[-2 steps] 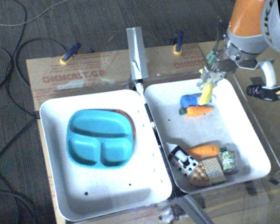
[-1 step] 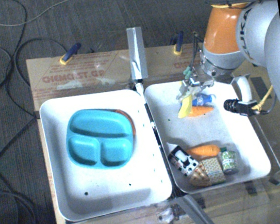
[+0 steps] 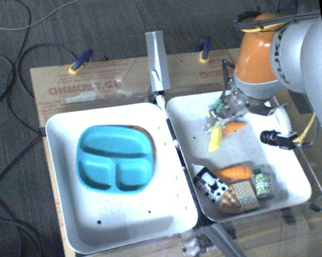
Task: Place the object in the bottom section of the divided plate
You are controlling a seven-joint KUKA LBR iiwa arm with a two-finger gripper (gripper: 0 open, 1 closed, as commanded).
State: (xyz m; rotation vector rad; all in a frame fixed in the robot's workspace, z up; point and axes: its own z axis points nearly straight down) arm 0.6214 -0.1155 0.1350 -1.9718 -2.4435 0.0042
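The gripper (image 3: 221, 113) is down in the right bin (image 3: 290, 192), but whether its jaws are wide or narrow cannot be told from here. Just below them lies a yellow banana (image 3: 214, 139), with a small orange piece (image 3: 234, 126) right beside it; it is not clear that either is gripped. Well off to the left of the jaws, the blue divided plate (image 3: 116, 157) sits in the left bin (image 3: 80, 227), and further below them rest a carrot (image 3: 235, 173) and small packages (image 3: 243, 195).
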